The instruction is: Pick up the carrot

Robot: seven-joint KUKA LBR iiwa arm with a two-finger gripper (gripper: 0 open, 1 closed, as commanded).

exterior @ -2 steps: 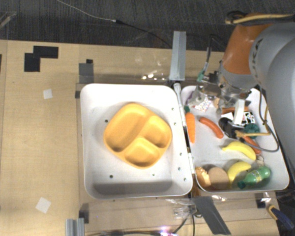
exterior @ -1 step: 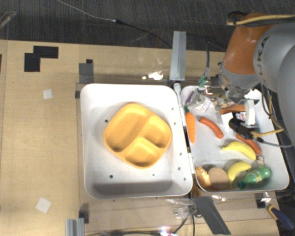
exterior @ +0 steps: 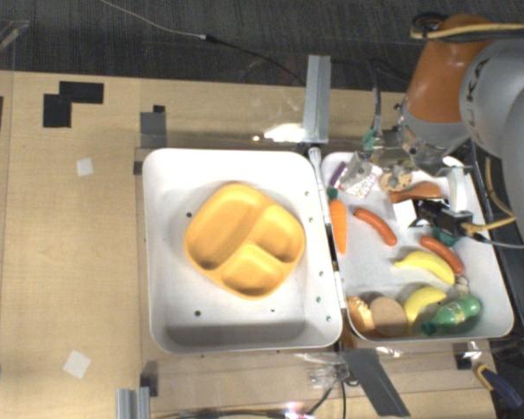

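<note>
Carrot (exterior: 338, 224) lies along the right bin's (exterior: 498, 308) left wall. We see the jaws (exterior: 373, 166) hovering just above; whether they're spread, we can't tell.

A light wooden bench (exterior: 61, 260) is filling the frame's left and centre, bearing two white bins: the left bin (exterior: 170, 321) and right bin (exterior: 498, 308), side by side.

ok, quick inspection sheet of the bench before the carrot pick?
Surface: wooden bench, two white bins side by side.
Job's things: carrot lying along the right bin's left wall, untouched.
Clutter: yellow divided plate in the left bin; two sausages, banana, lemon, green item, round brown items in the right bin.
Grippers: gripper over the right bin's far end, away from the carrot.
Cables: thin cable across the dark floor.
Surroundings: dark carpet beyond the bench.
</note>
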